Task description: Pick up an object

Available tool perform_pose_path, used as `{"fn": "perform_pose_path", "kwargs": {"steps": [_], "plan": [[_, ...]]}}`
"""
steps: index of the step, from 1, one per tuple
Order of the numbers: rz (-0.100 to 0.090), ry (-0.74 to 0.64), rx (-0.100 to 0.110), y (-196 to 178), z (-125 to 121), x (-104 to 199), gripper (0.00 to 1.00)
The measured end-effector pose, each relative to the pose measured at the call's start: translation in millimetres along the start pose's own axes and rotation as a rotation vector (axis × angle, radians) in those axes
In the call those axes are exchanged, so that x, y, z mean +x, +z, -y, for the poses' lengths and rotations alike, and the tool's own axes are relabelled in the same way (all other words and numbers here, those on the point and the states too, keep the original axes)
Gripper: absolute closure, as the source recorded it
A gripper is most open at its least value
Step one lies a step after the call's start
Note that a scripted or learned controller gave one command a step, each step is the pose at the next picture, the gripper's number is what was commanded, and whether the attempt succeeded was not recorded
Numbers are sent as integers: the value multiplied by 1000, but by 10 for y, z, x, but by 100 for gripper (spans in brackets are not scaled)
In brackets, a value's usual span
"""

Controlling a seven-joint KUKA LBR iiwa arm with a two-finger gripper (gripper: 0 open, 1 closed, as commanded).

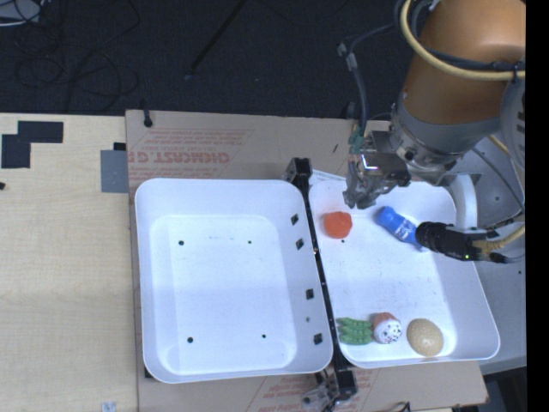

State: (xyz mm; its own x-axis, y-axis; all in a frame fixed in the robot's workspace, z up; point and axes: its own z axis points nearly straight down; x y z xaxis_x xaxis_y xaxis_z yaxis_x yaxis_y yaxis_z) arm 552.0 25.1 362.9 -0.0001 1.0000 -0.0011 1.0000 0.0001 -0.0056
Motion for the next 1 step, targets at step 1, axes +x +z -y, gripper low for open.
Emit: {"fn": "perform_pose_path", "kwargs": {"steps": [1], "plan": [[0, -1, 3, -91, -2, -10, 100]]}}
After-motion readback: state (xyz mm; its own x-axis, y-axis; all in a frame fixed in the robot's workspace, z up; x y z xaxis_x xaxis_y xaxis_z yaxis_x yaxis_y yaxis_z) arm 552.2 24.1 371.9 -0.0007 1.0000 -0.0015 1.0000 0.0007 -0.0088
